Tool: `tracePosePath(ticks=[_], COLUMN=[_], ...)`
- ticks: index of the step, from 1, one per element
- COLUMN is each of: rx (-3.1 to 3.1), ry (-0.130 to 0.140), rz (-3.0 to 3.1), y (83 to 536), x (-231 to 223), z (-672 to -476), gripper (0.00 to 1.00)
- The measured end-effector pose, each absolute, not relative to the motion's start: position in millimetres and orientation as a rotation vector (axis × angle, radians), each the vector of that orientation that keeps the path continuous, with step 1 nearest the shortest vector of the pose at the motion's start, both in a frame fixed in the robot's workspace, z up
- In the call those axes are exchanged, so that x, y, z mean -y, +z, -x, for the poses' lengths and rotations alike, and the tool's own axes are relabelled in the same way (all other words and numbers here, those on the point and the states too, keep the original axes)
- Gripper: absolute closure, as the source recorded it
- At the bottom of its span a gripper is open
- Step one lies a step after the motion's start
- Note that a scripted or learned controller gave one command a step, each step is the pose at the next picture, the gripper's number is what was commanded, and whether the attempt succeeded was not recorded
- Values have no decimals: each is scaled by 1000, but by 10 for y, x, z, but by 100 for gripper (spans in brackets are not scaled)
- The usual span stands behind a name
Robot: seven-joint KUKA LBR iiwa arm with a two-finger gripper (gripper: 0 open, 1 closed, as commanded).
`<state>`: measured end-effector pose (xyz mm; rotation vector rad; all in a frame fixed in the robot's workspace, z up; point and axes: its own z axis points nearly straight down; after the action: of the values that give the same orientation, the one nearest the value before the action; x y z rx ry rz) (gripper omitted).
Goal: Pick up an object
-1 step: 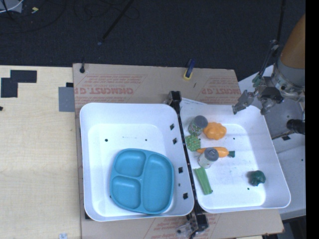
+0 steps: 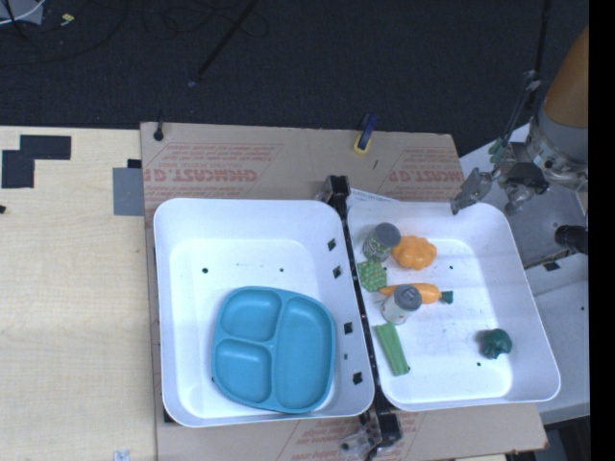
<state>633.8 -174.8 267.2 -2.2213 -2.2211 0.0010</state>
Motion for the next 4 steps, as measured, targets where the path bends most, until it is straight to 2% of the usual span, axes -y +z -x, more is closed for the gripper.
tracePosePath(ticks=[2,3,4], rx=[2220,2225,2225], ry=[4,-16,-16], rz=[2217,2217,2212], y=[1456,1005,1160], x=[1786,1733,1732], z=[-6347,-6395,-6404], gripper=[0,0,100])
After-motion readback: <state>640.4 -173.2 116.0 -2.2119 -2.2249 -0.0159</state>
